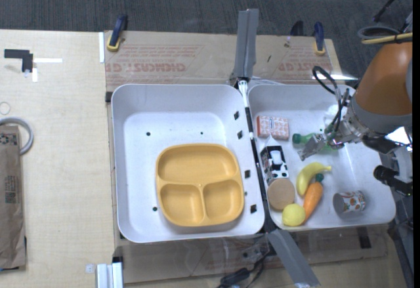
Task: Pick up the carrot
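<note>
Carrot [312,199] not picked yet, lies in the right bin [377,214] touching the banana [310,174], w/ my pincer [319,143] hovering just above the banana, can't tell its state, so reach, grip & lift all remain.

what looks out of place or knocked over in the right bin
The small patterned cup at the right bin's front right lies tipped on its side. The carrot leans against the banana; nothing looks spilled or damaged.
</note>
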